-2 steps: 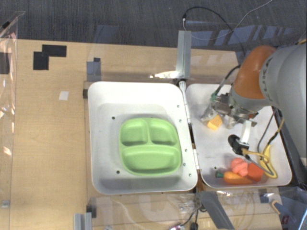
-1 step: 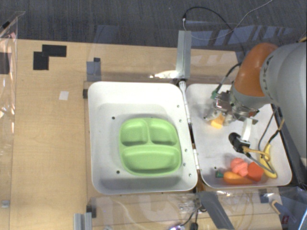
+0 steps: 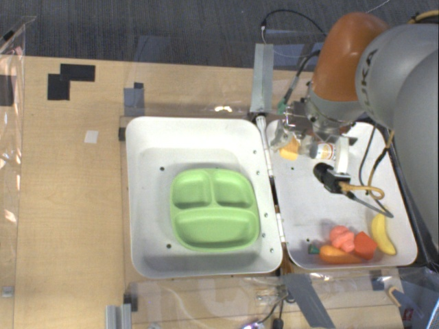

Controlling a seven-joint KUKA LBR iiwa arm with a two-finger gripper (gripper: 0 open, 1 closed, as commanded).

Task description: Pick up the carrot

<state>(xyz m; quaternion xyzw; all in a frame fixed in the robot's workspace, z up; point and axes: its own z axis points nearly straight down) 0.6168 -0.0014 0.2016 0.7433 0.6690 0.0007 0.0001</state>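
While the arm [image 3: 384, 60] reaches in from 3 o'clock, you see its gripper [image 3: 305, 141] over the right bin [image 3: 302, 211] at that bin's 11 o'clock corner; a small yellow item shows beside it, and whether it is clasped cannot be told. One smooth orange carrot [image 3: 337, 254] lies at 6 o'clock in that bin, touching a lumpy pink piece [image 3: 341, 237]. One curved banana [image 3: 383, 234] lies just beside them. One glossy green three-compartment tray [image 3: 214, 208] sits in the left bin [image 3: 147, 184].

I count 2 white bins [image 3: 144, 184], 1 green divided plate [image 3: 214, 208] at frame centre. Lower right cluster: 1 carrot [image 3: 336, 254], 1 banana [image 3: 383, 233], 1 pink item [image 3: 341, 237], 1 red item [image 3: 364, 245].
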